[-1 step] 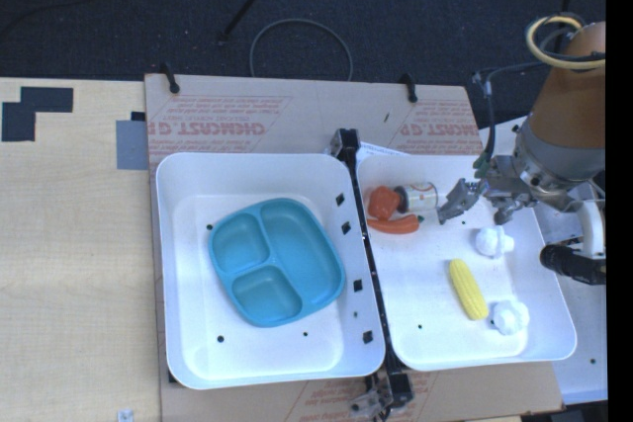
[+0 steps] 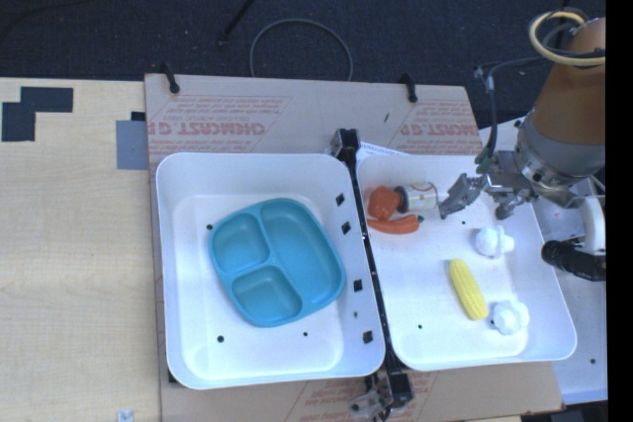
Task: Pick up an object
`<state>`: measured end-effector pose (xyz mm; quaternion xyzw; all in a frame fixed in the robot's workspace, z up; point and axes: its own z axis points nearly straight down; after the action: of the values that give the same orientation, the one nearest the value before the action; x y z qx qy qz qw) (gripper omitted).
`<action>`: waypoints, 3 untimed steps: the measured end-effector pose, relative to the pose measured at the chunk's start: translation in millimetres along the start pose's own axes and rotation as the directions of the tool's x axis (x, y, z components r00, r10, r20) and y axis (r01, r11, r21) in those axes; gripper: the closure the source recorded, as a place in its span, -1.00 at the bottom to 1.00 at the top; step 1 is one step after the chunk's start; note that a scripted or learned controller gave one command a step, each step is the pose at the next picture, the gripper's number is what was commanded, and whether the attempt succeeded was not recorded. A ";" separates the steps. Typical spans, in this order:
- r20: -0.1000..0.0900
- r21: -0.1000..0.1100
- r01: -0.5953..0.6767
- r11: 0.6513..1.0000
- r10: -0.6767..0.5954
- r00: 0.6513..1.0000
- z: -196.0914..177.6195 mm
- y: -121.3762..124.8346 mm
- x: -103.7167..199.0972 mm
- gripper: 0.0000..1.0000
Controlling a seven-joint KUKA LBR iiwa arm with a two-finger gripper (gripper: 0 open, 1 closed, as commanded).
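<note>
The gripper [image 2: 465, 196] hovers just right of the orange toy [image 2: 388, 209] in the right bin [image 2: 554, 351], fingers apparently apart and holding nothing; it should centre over the toy before closing.

Bench [image 2: 69, 262] under two bins [image 2: 188, 212]

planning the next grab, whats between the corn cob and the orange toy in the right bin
In the camera view, only bare white bin floor lies between the corn cob and the orange toy. The gripper sits to the toy's right.
</note>
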<state>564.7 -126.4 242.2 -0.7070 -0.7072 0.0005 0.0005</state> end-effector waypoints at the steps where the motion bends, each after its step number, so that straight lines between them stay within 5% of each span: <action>1: -0.001 0.006 -0.001 1.000 0.001 1.000 47.4 4.5 -5.5 -1.00; 3: -0.001 0.002 -0.001 1.000 0.001 1.000 157.1 5.8 -10.5 -1.00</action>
<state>570.3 -136.8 85.0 -0.7074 -0.7068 0.0010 0.0017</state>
